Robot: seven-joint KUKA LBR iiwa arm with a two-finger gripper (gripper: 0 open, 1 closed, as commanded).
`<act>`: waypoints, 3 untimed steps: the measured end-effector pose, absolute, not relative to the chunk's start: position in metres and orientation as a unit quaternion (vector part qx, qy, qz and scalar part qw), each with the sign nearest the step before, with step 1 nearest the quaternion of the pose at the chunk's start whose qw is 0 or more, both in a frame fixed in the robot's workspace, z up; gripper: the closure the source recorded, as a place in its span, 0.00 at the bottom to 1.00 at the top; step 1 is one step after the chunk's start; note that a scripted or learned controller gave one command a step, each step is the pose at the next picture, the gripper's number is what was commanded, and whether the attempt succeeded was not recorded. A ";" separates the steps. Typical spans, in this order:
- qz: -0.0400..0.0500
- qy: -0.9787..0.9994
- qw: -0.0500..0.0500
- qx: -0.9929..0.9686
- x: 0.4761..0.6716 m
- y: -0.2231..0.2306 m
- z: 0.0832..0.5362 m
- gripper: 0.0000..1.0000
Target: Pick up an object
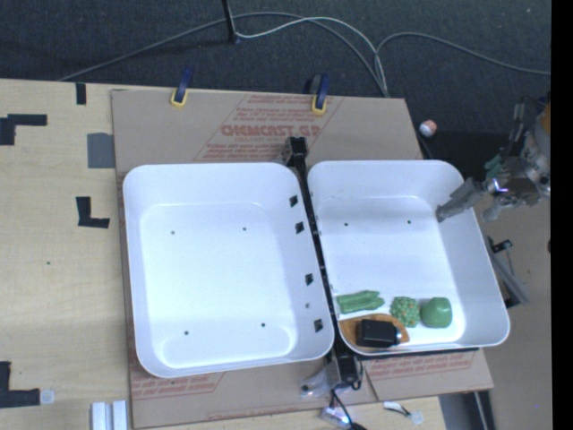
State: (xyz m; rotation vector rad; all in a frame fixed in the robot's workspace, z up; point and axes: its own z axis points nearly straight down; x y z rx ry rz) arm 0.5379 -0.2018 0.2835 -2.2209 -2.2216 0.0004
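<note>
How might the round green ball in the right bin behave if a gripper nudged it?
The green ball looks round and smooth, so it would probably roll. It lies near the right bin wall and beside a bumpy green item, which might stop it quickly.

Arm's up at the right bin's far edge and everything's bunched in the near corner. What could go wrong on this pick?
The gripper sits at the right white bin's far rim, so it may clip the wall descending. The black block lies on an orange piece, touching the bumpy green ball and smooth green ball; fingers could nudge neighbours or grab two. The flat green pod may slip.
</note>
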 end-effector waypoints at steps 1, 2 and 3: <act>0.000 -0.709 0.001 -0.706 0.621 -0.176 0.266 0.00; 0.001 -0.706 0.001 -0.708 0.516 -0.183 0.249 0.00; 0.000 -0.709 0.001 -0.705 0.586 -0.130 0.245 0.00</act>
